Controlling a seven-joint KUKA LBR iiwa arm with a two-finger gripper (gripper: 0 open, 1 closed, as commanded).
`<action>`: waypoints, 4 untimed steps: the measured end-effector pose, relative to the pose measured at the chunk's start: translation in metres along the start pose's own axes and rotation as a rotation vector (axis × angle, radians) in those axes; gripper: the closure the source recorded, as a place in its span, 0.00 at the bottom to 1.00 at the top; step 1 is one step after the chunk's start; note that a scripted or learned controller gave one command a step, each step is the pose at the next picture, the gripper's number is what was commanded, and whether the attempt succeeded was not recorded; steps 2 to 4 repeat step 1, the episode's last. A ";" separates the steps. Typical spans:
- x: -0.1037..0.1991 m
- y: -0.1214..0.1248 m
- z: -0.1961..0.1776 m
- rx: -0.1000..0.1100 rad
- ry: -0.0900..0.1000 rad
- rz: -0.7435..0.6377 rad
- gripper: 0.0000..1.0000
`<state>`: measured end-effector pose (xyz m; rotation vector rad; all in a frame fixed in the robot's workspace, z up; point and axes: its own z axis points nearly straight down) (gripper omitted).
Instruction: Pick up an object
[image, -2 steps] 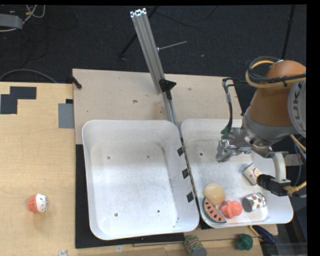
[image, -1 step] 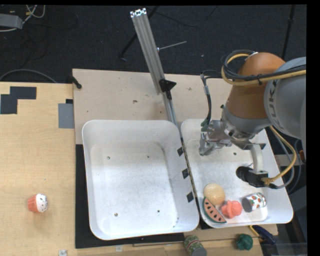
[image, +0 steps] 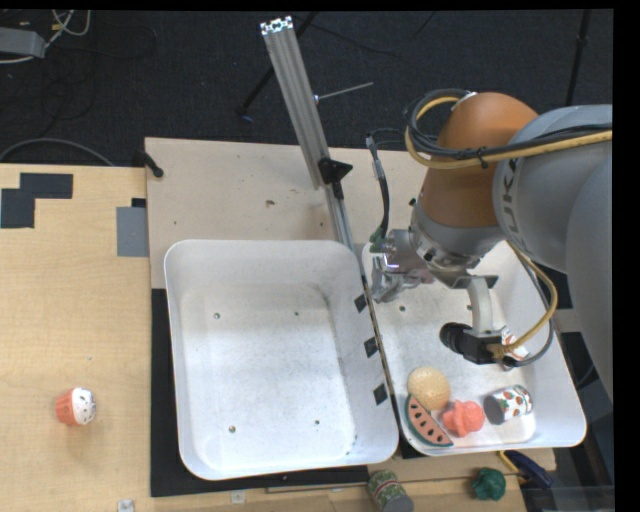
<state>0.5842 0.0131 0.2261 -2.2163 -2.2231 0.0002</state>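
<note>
My gripper (image: 386, 280) hangs low over the far left part of the right bin (image: 560, 425), close to the wall it shares with the left bin (image: 190, 300). I see nothing held in it. Several small items lie at the near end of the right bin: a beige ball (image: 428, 384), a watermelon slice (image: 427, 423), a pink toy (image: 463, 416) and a strawberry-patterned cup (image: 510, 403). They sit well below the gripper in the view, apart from it.
A slanted aluminium rail (image: 305, 110) runs down to the bins' shared wall. A red-and-white toy (image: 76, 407) lies on the bench at the left. A green lump (image: 489, 484) and a dark cylinder (image: 386, 490) rest by the front edge.
</note>
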 end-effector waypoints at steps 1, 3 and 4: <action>0.051 0.014 -0.011 -0.001 0.000 -0.001 1.00; 0.051 0.014 -0.011 -0.001 0.000 -0.001 1.00; 0.051 0.014 -0.011 -0.001 0.000 -0.001 1.00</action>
